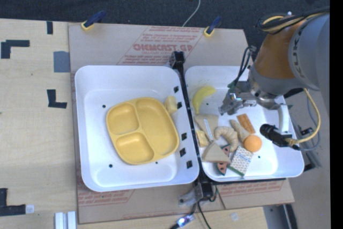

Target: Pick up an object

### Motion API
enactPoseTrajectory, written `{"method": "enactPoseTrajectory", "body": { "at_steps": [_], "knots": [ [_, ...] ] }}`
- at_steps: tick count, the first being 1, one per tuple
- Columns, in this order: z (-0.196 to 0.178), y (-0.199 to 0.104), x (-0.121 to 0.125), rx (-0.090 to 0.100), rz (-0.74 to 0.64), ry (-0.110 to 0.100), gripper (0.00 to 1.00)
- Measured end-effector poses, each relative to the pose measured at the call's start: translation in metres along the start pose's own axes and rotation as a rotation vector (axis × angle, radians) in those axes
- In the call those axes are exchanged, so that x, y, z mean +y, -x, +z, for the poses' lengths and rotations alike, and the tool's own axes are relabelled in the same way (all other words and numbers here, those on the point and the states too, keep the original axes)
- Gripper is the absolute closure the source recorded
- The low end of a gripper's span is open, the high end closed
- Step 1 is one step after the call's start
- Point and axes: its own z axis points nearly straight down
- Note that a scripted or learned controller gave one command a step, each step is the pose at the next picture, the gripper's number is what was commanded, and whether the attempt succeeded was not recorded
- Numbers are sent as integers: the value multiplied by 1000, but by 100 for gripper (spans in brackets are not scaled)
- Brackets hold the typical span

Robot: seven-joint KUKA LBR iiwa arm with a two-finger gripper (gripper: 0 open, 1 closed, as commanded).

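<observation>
Right now I see my arm (pixel 292 56) reaching in from the right edge of the frame, its orange band above the wrist, with the pincer (pixel 231 103) hanging over the upper middle of the right bin (pixel 292 169). I cannot tell whether the pincer is spread or pressed together; from this slant its tips blur into the grey metal, and I see nothing between them. Just left of it, a yellow banana-shaped piece (pixel 202 97) lies near the bin's upper left corner. Lower in the same bin the clutter is packed close: an orange stick (pixel 246 123) just below the pincer, an orange ball (pixel 252 143) beside it to the lower right, a curved beige piece (pixel 227 135) to the ball's left, a tan wedge (pixel 214 153) under that, and a small patterned packet (pixel 240 161) near the bottom rim. A black cylinder (pixel 274 135) juts in at the right of the ball, with a yellow cable looping behind it. The left bin (pixel 91 126) holds a yellow divided tray (pixel 142 130) with three compartments, lying tilted in the middle. Both bins sit on a cardboard sheet (pixel 155 45) on the desk (pixel 32 115), which carries black tape marks at the left of the frame.
</observation>
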Motion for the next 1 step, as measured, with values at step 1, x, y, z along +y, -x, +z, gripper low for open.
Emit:
{"method": "enactPoseTrajectory", "body": {
  "at_steps": [1],
  "knots": [
    [-58, 9, 1, 0, -1, 0, 100]
  ]
}}
